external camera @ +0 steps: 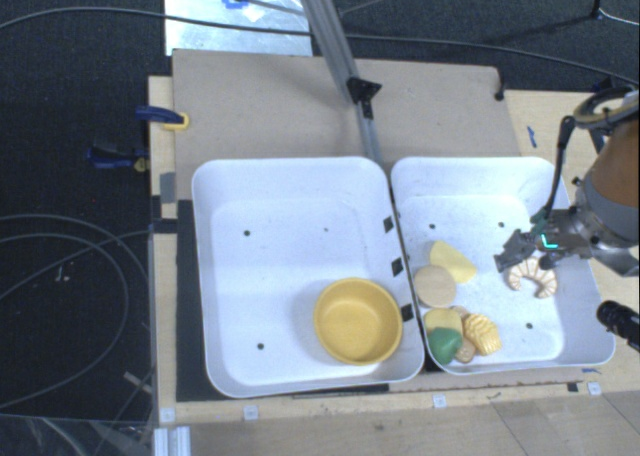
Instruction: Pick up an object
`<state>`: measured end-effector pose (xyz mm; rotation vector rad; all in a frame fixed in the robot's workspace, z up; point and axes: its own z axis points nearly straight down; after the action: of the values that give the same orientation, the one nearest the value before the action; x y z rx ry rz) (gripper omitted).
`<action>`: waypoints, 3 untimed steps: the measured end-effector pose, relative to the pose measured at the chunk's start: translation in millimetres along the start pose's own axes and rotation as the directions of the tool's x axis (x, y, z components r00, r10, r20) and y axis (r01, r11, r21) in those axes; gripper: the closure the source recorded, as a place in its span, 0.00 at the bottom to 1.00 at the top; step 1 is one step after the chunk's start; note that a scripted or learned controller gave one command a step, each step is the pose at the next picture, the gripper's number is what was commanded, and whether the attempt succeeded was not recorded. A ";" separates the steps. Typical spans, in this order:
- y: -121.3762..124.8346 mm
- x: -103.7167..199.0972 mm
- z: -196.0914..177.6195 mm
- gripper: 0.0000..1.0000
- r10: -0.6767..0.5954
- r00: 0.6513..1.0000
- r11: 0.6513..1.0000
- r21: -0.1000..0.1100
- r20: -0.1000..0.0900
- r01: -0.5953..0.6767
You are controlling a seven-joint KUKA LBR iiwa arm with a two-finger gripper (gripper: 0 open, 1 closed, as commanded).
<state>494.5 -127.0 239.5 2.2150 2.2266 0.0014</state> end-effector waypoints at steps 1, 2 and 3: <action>0.3 0.0 -0.5 0.00 0.000 1.000 1.000 -0.001 0.000 0.000; -8.9 2.0 53.0 0.00 0.004 1.000 1.000 0.002 -0.001 -0.004; -5.2 11.8 102.6 0.00 0.005 1.000 1.000 0.004 -0.001 -0.005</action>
<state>489.4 -115.2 136.9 2.2229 2.2239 -0.0011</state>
